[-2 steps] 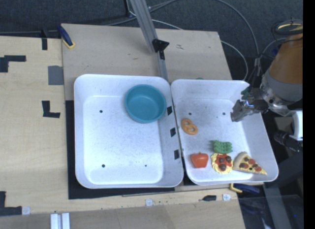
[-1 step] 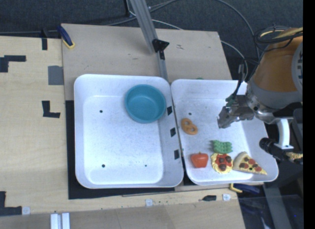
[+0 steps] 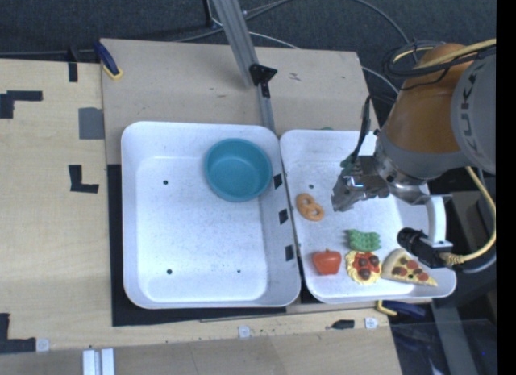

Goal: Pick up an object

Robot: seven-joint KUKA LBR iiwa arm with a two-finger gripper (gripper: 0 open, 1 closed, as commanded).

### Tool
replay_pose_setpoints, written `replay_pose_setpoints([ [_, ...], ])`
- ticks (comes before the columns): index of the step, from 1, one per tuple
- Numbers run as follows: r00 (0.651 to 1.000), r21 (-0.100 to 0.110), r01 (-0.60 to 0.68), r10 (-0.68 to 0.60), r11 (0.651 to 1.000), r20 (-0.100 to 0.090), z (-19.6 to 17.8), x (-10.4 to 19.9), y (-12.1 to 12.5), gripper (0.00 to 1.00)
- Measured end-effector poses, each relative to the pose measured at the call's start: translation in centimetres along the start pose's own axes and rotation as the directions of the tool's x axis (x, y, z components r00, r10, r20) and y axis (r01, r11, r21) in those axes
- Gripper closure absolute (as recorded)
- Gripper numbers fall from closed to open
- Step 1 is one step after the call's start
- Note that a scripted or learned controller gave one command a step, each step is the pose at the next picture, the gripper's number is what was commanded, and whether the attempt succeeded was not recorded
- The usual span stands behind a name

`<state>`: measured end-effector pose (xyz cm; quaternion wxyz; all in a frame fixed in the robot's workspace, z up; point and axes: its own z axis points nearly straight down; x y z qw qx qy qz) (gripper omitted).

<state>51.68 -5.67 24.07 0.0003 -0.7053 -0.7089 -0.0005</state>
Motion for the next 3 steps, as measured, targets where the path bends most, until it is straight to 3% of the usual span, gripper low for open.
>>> replay_pose_setpoints([
  [2, 1.0, 0.002, 0.0, 0.0, 1.0, 0.001, 2.2, 10.0, -0.8, 1.0],
  [3, 1.0, 0.001, 0.0, 0.0, 1.0, 0.0, 1.1, 14.3, -2.1, 1.0],
])
